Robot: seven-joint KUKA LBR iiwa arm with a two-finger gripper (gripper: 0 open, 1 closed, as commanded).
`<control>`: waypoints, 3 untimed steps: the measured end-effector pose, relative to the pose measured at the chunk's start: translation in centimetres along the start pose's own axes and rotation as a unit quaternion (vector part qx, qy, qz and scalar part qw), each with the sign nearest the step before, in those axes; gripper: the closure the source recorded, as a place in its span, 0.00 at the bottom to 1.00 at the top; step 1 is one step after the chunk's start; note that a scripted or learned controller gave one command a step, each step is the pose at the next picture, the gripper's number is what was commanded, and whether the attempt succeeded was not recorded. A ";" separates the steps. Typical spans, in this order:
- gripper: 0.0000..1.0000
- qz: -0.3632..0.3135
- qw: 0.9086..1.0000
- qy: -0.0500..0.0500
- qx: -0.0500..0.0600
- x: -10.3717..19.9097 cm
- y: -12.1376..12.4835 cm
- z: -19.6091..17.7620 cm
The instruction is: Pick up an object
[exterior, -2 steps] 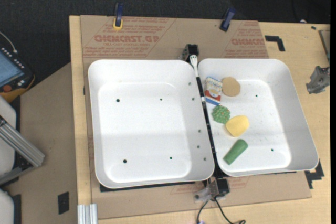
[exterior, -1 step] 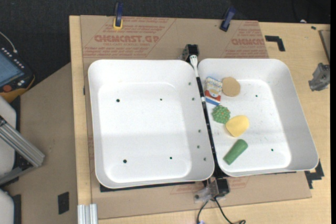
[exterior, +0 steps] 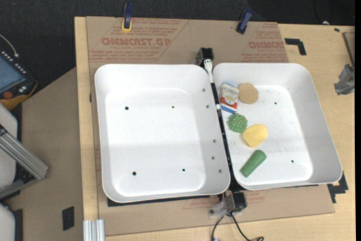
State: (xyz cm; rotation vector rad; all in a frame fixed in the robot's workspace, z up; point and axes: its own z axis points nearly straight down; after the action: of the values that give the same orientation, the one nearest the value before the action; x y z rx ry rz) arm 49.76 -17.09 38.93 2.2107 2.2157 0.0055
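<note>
A: where's the stuff?
B: all in the right bin (exterior: pixel 316 115), bunched along its left side near the divider. left bin (exterior: pixel 113 121) sits beside it, centre-left of frame
A: list it
B: top to bottom: small white packet with red and blue print (exterior: pixel 228 97) against the left wall, tan round cookie-shaped piece (exterior: pixel 248 93) touching it on the right. below that a green bumpy ball (exterior: pixel 237 122), then a yellow lemon-shaped piece (exterior: pixel 255 135) just beside it lower right, then a green cylinder (exterior: pixel 252 162) lying tilted near the bin's lower edge
A: gripper?
B: can't tell its state from this view. nothing lifted, all five lie on the bin floor
A: anything else?
B: cardboard sheet (exterior: pixel 169 34) with red print covers the counter (exterior: pixel 347 138) under both bins, two blue clamps (exterior: pixel 127 17) at its top edge
</note>
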 end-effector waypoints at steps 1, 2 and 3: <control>1.00 -0.001 1.000 -0.001 -0.002 0.0 0.1 -1.0; 1.00 -0.001 1.000 -0.002 -0.004 0.0 0.2 -2.1; 1.00 -0.002 1.000 -0.003 -0.005 0.0 0.3 -3.1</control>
State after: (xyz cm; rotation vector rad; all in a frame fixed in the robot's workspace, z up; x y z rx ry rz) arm 50.01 -17.08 42.06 2.1983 2.2114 0.0112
